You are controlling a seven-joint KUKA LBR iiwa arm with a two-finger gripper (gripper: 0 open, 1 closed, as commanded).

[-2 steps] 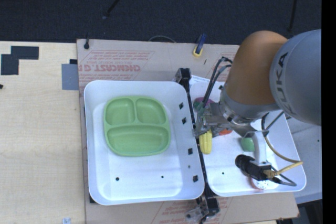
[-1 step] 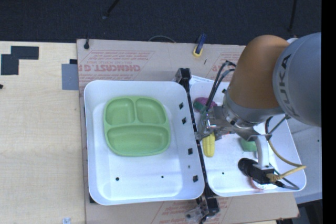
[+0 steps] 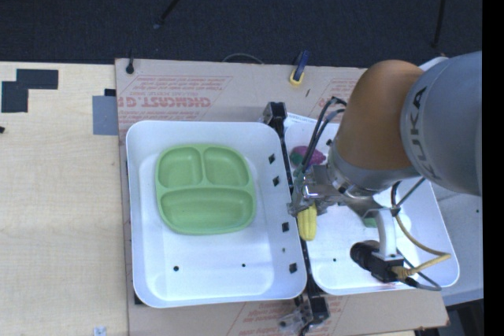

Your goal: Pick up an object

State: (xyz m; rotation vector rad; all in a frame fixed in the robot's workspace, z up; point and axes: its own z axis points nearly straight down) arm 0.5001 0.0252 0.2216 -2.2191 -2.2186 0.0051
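Nearest the camera: the arm [image 3: 417,130], its grey body and orange band covering most of the right bin [image 3: 346,271] from 3 o'clock. The gripper [image 3: 305,197] sits at the bin's left wall; whether it is apart or together cannot be told from here.

Task thing: a small yellow object [image 3: 307,224], possibly a toy corn cob, lies just below the gripper at 6 o'clock, hard against the wall dividing the bins. Judged light, stiff and smooth-skinned, so liable to slip or roll; best taken across its narrow middle. The adjoining wall leaves little room for a finger on that side.

Other items: a purple object [image 3: 309,156] at 12 o'clock of the gripper, partly hidden by cables; a green scrap [image 3: 369,221] at 3 o'clock. The left bin [image 3: 205,279] carries a green divided plate [image 3: 205,189], well apart. The bench [image 3: 55,201] extends to 9 o'clock.
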